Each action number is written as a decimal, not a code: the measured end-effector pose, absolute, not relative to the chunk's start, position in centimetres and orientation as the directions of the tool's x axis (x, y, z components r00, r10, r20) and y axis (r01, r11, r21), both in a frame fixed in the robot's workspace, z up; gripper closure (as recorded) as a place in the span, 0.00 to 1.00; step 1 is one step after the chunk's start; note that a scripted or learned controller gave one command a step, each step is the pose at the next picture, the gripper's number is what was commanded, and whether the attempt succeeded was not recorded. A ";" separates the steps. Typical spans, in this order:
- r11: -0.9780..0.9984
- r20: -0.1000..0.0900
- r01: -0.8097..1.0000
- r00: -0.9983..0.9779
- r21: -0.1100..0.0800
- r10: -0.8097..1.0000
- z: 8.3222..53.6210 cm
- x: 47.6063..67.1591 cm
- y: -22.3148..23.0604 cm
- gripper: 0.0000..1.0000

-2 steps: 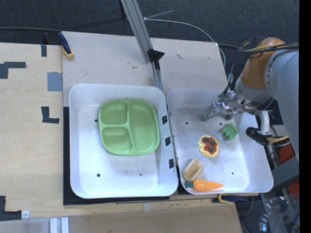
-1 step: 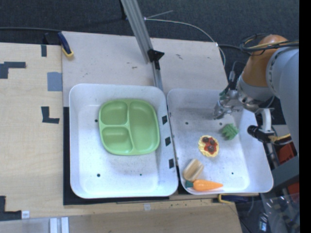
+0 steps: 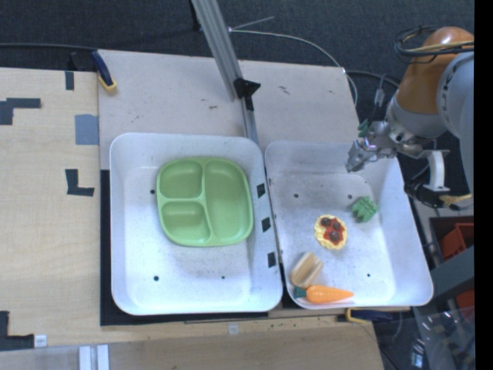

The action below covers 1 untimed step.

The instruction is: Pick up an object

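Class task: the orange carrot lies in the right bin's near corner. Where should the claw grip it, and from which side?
Grip the orange toy carrot across its thick middle, coming straight down; it lies flat along the white right bin's near wall, so a sideways approach looks blocked.

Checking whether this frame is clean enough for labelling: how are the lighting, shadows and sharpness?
Camera view: lighting is even and soft, with faint shadows beside the green plate; the white bins look bright with no strong glare; the carrot, pizza toy and green toy read clearly though slightly soft; the gripper is small and blurred, so fine detail is lost.
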<state>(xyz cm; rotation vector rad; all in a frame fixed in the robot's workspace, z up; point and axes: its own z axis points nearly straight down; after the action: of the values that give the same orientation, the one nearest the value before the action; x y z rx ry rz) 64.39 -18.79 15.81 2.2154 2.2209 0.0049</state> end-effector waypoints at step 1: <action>0.003 -0.001 1.000 -0.003 0.006 1.000 21.6 65.1 -17.9 1.00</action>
<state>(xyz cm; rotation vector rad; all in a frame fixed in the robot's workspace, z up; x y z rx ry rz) 65.15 -17.94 21.55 2.2145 2.2211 0.0054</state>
